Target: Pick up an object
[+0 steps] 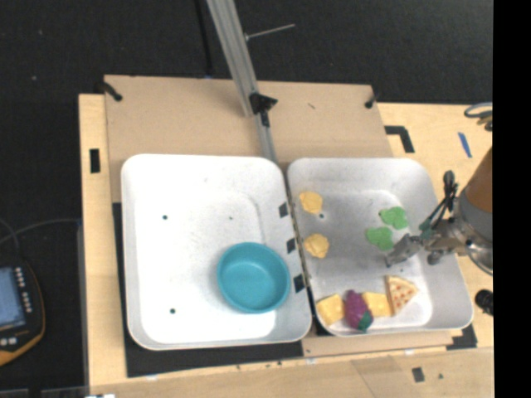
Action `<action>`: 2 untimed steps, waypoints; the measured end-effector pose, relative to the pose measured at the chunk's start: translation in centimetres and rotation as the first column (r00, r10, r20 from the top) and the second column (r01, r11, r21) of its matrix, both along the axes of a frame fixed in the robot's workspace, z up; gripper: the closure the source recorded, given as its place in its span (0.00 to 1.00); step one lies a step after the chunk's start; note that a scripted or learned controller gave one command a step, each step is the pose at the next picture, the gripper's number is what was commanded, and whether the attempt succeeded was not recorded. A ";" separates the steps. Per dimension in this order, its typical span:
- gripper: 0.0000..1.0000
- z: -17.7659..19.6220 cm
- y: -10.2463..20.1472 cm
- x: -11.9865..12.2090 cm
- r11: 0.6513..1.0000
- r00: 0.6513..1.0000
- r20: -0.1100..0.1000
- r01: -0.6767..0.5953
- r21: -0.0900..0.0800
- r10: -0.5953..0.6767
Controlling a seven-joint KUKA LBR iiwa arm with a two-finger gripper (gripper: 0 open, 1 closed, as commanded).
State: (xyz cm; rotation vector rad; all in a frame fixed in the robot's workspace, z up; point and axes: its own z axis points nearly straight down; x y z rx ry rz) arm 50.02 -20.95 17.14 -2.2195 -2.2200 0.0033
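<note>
Reaching in from the right, over the right bin (431, 185), with the end effector (401, 252) low above the bin floor, just right of two green pieces (387, 227) and just above a pizza slice (401, 293). Looks spread a little, with nothing seen between the fingers, though too small and blurred to be sure; nothing grasped, so far as can be told. Lying in the right bin: two yellow lumps near the left wall, one upper (310, 202) and one lower (315, 245); the green pieces near the middle, one touching the other; along the front wall a yellow block (330, 308), a purple grape bunch (356, 308) just beside it, another yellow piece (377, 304) behind the grapes, and the pizza slice at the right end of that row. Sitting in the left bin (166, 189), toward its front right corner, a blue bowl (252, 277), upright and well apart from the arm. Resting side by side on a tan tabletop (332, 98), both bins, with small black clips between them. Slanting in from the top, a grey pole (236, 52) ending near the bins' back edge. Showing at the far left edge, a pendant (15, 305) with a lit screen, its writing too small to read. No brand, label or legible text anywhere else.
</note>
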 end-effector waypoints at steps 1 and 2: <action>0.00 -5.0 0.0 -1.0 1.000 1.000 0.004 0.001 -0.001 -0.001; 0.00 -7.1 -0.1 -0.9 1.000 1.000 0.004 0.002 -0.002 -0.002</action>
